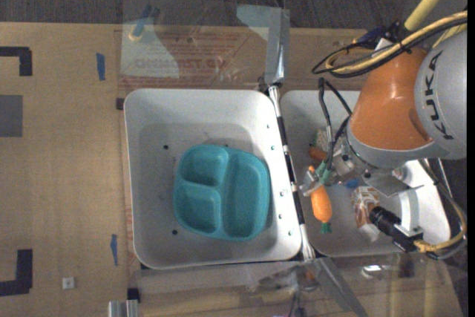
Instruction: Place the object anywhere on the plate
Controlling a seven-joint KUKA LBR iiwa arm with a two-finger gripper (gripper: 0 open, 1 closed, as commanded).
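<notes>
A teal divided plate [221,191] lies in the left white bin [148,122]. An orange toy carrot [321,206] with a green top hangs over the left side of the right bin [297,111], close to the divider between the bins. My gripper [326,174] reaches down from the orange-banded wrist [386,115] and is shut on the carrot's green end. A small dark shadow below the carrot suggests it is off the bin floor. The plate sits about a hand's width to the carrot's left.
Other small items lie in the right bin: an orange piece [317,154] by the gripper and a white-and-brown item [365,206] under the arm. Cables [349,59] loop above the wrist. A clear sheet [193,48] is taped behind the left bin.
</notes>
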